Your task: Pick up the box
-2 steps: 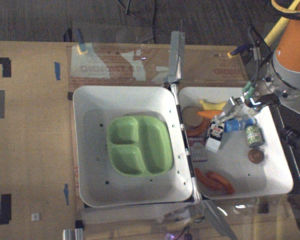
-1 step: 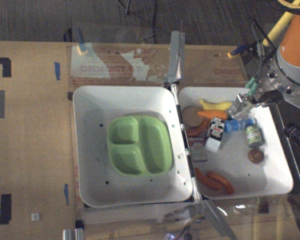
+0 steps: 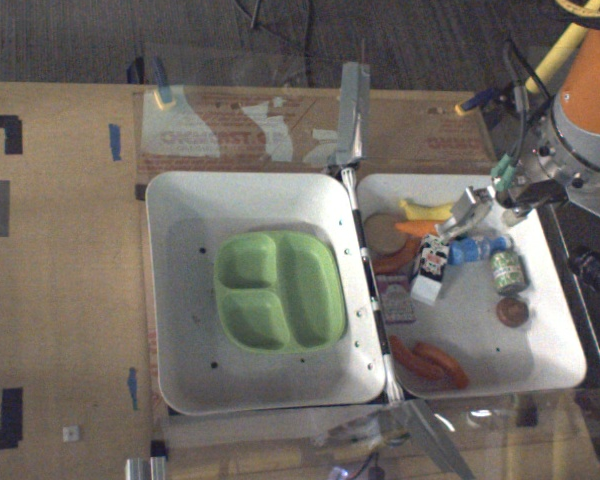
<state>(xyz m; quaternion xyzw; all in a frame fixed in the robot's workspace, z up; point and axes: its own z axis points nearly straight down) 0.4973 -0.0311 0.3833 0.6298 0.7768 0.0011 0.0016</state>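
Observation:
The box is a small white carton with a black-and-white pattern, standing tilted in the right bin near its left middle. My gripper reaches in from the upper right and meets the box's upper end. Its fingertips close around that top edge, and the rest of the box hangs down and to the left below them. The box's lower end sits over the bin floor beside a small patterned packet.
Crowding the box in the right bin are a blue bottle, green can, brown disc, banana, carrot and red sausages. The left bin holds a green divided plate.

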